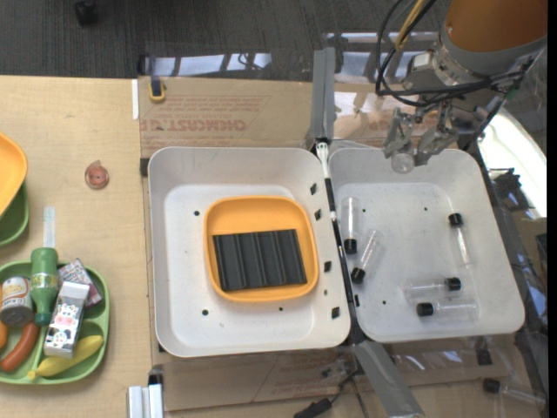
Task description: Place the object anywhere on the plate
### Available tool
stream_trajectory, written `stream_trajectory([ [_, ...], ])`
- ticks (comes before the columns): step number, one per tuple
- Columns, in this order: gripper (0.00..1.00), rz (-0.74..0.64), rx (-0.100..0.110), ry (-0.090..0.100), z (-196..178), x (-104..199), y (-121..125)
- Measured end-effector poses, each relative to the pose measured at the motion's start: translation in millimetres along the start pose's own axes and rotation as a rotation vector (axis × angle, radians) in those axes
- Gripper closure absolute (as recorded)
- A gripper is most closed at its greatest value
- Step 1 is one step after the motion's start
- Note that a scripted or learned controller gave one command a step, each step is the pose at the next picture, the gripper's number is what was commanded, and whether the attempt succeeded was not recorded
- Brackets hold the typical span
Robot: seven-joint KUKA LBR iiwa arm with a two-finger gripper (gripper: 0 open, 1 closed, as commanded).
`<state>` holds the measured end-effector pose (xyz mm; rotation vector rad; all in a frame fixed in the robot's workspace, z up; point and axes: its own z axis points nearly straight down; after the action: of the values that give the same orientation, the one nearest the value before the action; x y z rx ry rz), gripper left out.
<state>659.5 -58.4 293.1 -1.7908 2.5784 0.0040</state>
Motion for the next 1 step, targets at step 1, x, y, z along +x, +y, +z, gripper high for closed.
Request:
stream_trajectory([
  [1, 1.00, -0.211, 0.001, 0.001, 101.4, 4.4, -1.4],
])
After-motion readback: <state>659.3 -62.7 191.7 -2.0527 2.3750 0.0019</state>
